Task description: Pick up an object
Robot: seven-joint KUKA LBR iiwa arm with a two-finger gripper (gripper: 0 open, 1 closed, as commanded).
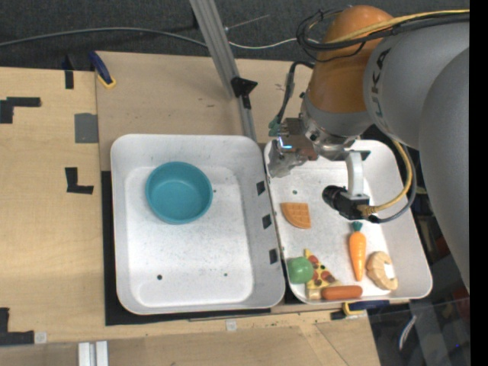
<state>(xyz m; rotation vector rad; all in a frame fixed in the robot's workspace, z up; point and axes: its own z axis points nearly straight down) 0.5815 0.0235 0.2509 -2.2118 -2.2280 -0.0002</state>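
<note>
White plastic, both bins: the left bin (130, 280) holds one teal bowl (179, 193); the right bin (415, 277) holds the food toys. From where I stand the arm (381, 59) reaches in from the right and leans over the far end of the right bin, its orange band above the wrist plain to see. The gripper (286, 157) sits low at the bin's far left corner, near the rim between the two bins, apart from all the toys. Jaws: cannot tell how they stand; the wrist body covers most of them from this angle, and I see no object between them. Progress, as a judgement: the pick is not done. Every toy lies on the bin floor, none lifted. Left to do: get over a toy, come down, close, lift. Count in the right bin: one waffle (297, 215), near the middle left; one carrot (357, 255), upright along the bin, just beside one bread piece (380, 270); one green vegetable (300, 269) at the near left corner; one small yellow-and-red cluster (318, 273) touching it, too small to name; one sausage (341, 292) along the near wall. Six toys, one bowl, two bins. The waffle lies nearest the gripper and looks the likeliest target, though nothing shows which was chosen
</note>
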